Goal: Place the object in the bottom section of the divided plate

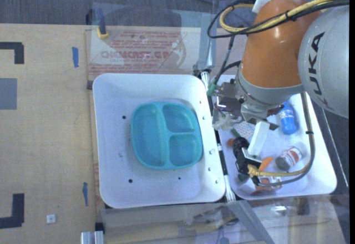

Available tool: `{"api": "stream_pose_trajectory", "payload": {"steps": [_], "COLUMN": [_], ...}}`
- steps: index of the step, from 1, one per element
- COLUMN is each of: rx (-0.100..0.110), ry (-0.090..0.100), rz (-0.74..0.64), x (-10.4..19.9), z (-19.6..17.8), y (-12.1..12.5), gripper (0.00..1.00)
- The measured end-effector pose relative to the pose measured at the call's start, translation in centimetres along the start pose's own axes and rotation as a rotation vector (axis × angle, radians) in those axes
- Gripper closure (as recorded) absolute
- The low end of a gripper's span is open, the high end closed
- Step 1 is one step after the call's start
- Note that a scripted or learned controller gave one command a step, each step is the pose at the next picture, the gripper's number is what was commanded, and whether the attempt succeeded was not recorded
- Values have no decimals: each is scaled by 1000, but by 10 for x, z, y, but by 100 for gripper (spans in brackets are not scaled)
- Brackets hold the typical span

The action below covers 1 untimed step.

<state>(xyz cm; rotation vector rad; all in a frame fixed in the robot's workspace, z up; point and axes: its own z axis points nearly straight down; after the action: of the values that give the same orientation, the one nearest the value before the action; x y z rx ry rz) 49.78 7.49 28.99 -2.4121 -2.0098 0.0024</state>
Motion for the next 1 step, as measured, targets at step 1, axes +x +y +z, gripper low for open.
{"api": "stream_pose_trajectory", "payload": {"steps": [1], "rx": [-2], "ry": [0], "rz": [19], "x": [85], "z": [0], "y": [-35], "gripper": [100]}}
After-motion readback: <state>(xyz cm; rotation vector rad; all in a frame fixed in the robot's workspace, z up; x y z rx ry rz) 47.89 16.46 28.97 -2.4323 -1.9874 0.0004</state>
